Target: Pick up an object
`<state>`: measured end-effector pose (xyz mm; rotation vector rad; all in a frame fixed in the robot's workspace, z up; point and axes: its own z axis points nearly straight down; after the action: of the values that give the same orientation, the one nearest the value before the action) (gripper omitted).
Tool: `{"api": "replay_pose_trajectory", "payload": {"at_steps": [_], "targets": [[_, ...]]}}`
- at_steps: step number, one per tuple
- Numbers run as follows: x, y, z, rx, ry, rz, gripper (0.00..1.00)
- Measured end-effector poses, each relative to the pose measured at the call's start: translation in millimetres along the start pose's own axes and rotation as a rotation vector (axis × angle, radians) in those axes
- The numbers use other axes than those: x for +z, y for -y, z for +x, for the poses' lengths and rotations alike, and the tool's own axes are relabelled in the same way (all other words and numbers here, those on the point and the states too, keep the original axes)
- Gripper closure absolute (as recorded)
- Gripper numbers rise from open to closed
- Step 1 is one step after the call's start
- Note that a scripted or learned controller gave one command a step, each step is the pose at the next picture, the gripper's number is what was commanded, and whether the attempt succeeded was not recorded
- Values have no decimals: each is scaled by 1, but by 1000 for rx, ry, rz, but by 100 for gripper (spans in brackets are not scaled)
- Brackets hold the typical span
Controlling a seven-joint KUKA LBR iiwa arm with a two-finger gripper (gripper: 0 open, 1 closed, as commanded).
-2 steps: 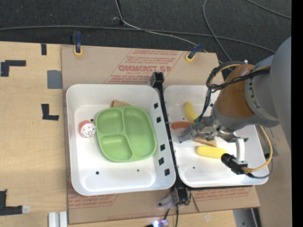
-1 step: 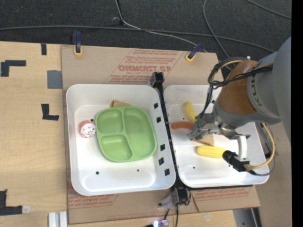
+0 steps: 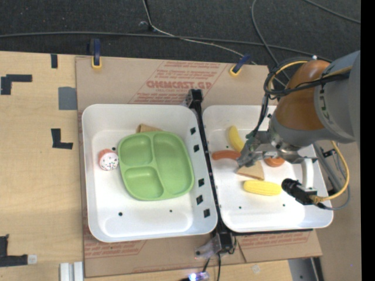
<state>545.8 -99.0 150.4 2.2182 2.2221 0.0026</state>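
Observation:
My gripper (image 3: 248, 154) is low in the right bin (image 3: 319, 218), near its middle, hanging from the grey arm with the orange band (image 3: 302, 98). It sits just above a tan bread slice (image 3: 253, 172) and right beside a red sausage (image 3: 223, 155). A small yellow banana (image 3: 235, 137) lies just up and left of it. An orange-red round fruit (image 3: 274, 162) is partly hidden behind the wrist on the right. A yellow corn cob (image 3: 262, 187) lies below the bread. Nothing is seen lifted.
The left bin (image 3: 94, 215) holds a green divided plate (image 3: 157, 164), a white and red ball (image 3: 108, 160) at its left and a brown slice (image 3: 147, 129) peeking from behind the plate. A black divider (image 3: 202, 157) runs between the bins. Cables (image 3: 334, 186) loop by the arm.

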Motion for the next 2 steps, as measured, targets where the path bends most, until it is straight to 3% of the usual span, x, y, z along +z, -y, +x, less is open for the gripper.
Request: {"api": "replay_pose_trajectory", "payload": {"at_steps": [2], "targets": [[-122, 0, -4, 0, 1, -3, 100]]}}
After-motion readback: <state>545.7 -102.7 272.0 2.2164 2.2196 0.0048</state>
